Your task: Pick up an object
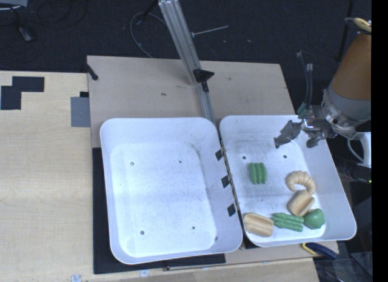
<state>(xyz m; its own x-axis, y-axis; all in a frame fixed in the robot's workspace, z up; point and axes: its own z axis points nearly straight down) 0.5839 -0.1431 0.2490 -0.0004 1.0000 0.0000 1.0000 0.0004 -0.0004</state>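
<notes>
From the camera above, my gripper (pixel 298 134) hangs over the far part of the right bin (pixel 242 130); its two fingers stand apart and hold nothing; the nearest object, a green ribbed toy vegetable (pixel 258 173), lies alone on the bin floor, nearer to the camera than my fingers; I judge it the best target: come straight down, one finger on each side, well apart from the croissant (pixel 301 181)
</notes>
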